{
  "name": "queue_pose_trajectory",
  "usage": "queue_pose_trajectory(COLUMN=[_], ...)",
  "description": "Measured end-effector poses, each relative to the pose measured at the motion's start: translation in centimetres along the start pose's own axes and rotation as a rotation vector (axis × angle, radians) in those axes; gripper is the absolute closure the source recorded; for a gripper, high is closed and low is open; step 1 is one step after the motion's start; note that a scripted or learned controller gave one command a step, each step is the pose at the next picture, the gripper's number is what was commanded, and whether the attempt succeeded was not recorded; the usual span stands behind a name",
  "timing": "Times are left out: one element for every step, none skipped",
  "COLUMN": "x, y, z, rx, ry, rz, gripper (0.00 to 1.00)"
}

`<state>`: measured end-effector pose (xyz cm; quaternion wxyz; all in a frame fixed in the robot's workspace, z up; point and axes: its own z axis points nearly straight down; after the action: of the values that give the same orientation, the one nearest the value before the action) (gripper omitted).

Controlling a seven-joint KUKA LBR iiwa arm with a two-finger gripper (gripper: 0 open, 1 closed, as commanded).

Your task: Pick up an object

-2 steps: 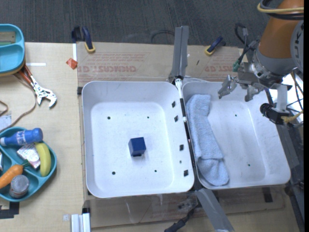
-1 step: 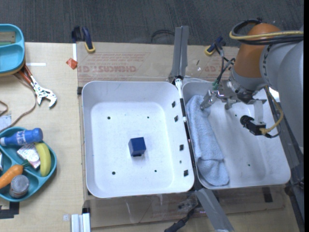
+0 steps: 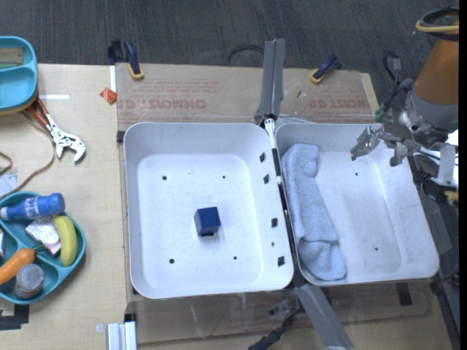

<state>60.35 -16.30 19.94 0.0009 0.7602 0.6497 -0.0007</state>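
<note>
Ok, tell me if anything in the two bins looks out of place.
Nothing damaged or spilled. The light blue towel lies rumpled along the right bin's left wall, and the blue cube sits slightly askew in the left bin.

the arm (image 3: 438, 71) has a wide orange band, and under it a grey round part at the wrist. a yellow ring edge sits at the top of the orange part. thin dark cables run along the left side of the wrist. the gripper (image 3: 379, 148) is grey metal, with two thin fingers (image 3: 361, 149) and small dark parts.
</note>
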Motion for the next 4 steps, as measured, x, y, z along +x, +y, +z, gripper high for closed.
queue_pose_trajectory(x=[7.8, 1.9, 1.6, -3.6], y=[3.7, 5.3, 5.0, -1.9], z=[10.6, 5.4, 7.1, -3.3], rx=[-0.002, -0.002, 0.003, 0.001], ry=[0.002, 0.0, 0.001, 0.0], rz=[-0.344, -0.017, 0.2, 0.404], gripper=[0.0, 0.0, 0.0, 0.0])
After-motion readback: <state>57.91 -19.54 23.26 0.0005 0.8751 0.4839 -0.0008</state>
